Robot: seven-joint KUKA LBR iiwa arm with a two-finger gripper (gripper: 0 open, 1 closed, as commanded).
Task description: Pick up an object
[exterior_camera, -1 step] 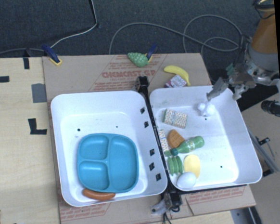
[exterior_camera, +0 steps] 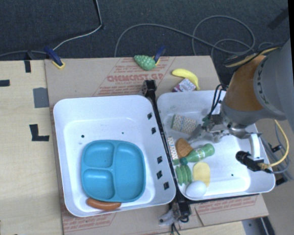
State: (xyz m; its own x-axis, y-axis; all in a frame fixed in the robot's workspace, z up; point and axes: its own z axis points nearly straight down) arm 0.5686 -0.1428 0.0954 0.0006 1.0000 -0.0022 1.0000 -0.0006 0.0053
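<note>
My gripper [exterior_camera: 199, 131] reaches in from the right and hangs low over the middle of the right bin [exterior_camera: 243, 180]. It sits just right of a patterned square packet [exterior_camera: 182, 122] and just above a green bottle [exterior_camera: 199, 153] lying on its side. An orange-brown piece [exterior_camera: 183, 148] lies left of the bottle. Below them are a yellow item [exterior_camera: 202, 172], a green ribbed item [exterior_camera: 183, 173] and a white egg [exterior_camera: 195, 188]. I see nothing held in the gripper.
The left bin [exterior_camera: 71, 115] holds a blue divided plate [exterior_camera: 113, 170] with an orange sausage [exterior_camera: 103, 203] at its front edge. Beyond the bins lie a banana [exterior_camera: 186, 76], a small packet [exterior_camera: 186, 86] and a green toy [exterior_camera: 145, 62]. Cables trail behind.
</note>
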